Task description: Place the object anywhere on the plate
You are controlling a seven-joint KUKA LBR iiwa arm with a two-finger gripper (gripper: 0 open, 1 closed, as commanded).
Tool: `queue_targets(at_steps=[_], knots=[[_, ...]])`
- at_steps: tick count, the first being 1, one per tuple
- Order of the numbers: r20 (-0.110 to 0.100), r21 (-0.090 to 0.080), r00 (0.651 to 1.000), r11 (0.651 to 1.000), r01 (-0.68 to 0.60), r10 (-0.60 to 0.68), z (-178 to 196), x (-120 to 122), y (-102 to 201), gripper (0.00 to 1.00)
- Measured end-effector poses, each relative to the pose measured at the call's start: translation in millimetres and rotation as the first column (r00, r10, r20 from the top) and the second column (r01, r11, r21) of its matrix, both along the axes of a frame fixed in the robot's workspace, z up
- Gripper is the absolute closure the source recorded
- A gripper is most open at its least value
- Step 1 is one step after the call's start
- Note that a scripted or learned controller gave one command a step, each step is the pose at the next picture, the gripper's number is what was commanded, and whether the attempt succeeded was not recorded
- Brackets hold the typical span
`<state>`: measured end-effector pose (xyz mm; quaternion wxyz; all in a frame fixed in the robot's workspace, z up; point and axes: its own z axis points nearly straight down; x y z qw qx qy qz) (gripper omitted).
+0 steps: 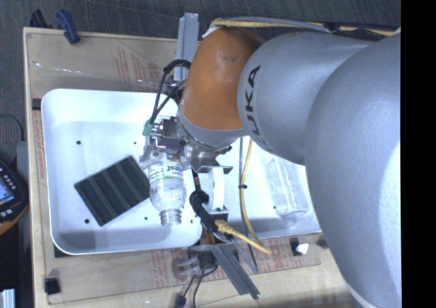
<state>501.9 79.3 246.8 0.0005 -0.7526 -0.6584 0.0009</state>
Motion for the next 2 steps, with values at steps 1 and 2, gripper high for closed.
queue_targets(at_steps=[1, 2], knots=[[-0.004, -0.001, 1.0, 1.0, 0.023, -0.023, -57.6, 64.7, -58.9, 1.0], [-0.002, -0.001, 0.999, 0.999, 0.045, -0.045, -37.5, 63.7, -10.3, 1.0]])
